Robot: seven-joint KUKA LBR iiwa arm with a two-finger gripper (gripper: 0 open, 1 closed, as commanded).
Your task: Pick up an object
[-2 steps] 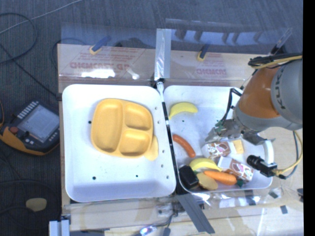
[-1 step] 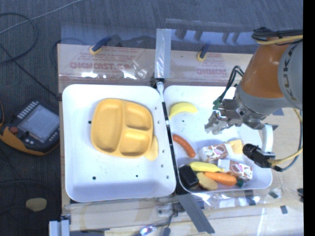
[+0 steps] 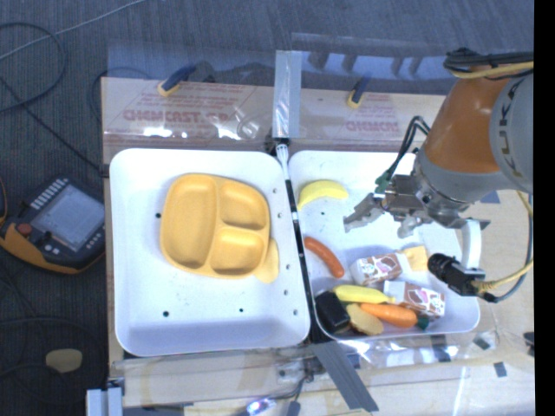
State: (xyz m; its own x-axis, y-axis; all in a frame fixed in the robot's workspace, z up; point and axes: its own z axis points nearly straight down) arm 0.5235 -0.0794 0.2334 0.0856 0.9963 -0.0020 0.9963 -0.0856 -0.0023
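Two white bins sit side by side on the table, the left bin (image 3: 130, 319) carrying a yellow divided tray (image 3: 214, 224) near its middle. The right bin (image 3: 347, 167) holds the pickings: a banana (image 3: 322, 191) by its far-left corner, a sausage (image 3: 324, 256) along its left wall, and, crowded along the near edge, two small printed cartons (image 3: 378, 268) (image 3: 425, 301), a cheese-coloured block (image 3: 416, 257), a yellow pod (image 3: 359, 294), a carrot (image 3: 390, 314) and a dark lump (image 3: 331, 310). Above the bin's middle the jaws (image 3: 388, 217) hang spread open with nothing between them. I'd judge this the approach, no target yet committed. Next it must line up over one piece, perhaps the nearer carton, drop, and close.
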